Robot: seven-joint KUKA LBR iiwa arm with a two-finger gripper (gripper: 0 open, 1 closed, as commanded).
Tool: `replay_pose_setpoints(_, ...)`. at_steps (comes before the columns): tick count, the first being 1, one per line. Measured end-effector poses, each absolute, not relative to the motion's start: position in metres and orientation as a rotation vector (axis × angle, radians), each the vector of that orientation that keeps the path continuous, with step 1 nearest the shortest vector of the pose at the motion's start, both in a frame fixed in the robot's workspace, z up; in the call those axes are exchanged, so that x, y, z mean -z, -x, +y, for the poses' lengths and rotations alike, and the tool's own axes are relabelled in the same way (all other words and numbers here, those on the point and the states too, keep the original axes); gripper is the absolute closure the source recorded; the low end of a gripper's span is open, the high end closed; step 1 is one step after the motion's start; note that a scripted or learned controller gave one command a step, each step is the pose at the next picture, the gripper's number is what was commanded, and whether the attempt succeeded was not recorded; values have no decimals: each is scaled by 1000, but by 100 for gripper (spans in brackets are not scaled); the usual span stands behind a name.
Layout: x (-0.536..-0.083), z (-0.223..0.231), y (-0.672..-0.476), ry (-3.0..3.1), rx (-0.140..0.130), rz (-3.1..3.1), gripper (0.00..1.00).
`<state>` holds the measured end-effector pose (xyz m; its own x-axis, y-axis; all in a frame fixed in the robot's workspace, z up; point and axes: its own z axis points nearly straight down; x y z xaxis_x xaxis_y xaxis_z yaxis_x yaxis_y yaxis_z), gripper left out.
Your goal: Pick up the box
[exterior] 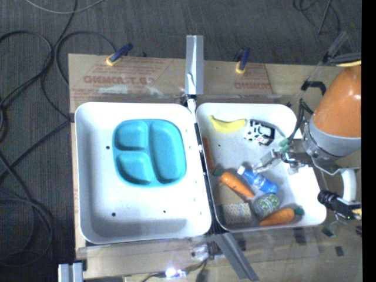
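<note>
Small black-and-white printed box [259,132] lies in the right-hand shallow white bin [294,115], far end, just beside a yellow plastic banana [228,124]. Long axis runs roughly across the bin, slightly tilted.

Single arm's jaws [276,157] sit over the bin's right side; the box lies up-left of them, near but apart. Whether the jaws are released or clenched, cannot tell; nothing seen between them.

Box looks flat, cow-spot pattern, upper face exposed. Judgement: the reach goes toward the far end, away from the blue-and-white bottle [257,180] and orange carrot [236,185].
</note>
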<state>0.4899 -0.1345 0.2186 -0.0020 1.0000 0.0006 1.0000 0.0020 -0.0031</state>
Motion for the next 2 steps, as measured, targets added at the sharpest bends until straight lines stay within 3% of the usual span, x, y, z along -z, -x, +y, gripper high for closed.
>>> replay_pose_setpoints(1, -89, -102, -541, 2361, 11, -2087, 0)
replay_pose_setpoints(2, -98, -102, -541, 2360, 12, -2085, 100)
